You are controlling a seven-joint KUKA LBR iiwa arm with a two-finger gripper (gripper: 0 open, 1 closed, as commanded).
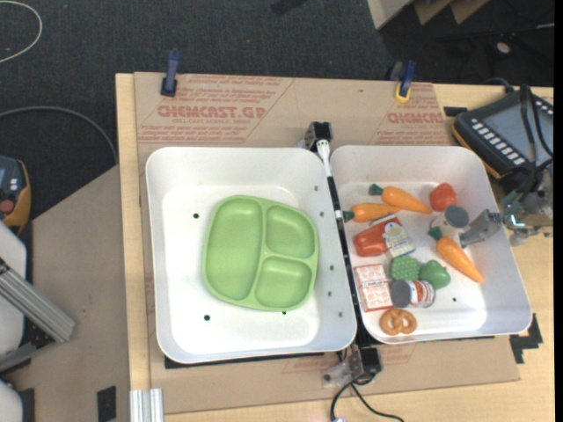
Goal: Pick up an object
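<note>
Across the tabletop (pixel 264 104), red print reads "CHEMCAST GP". Toy food, including a carrot (pixel 460 259), fills the right bin (pixel 501 310); whether the end effector (pixel 480 229) grips anything, I cannot tell.

Cardboard-topped bench (pixel 264 112), 2 white bins side by side on it: left bin (pixel 176 236), right bin (pixel 493 271)

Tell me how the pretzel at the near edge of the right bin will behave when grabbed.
The pretzel looks like a small moulded toy, so probably stiff and light. It lies flat, so it should slide rather than roll if nudged. It touches the can and sits by the bin wall, which may crowd the tool.
</note>
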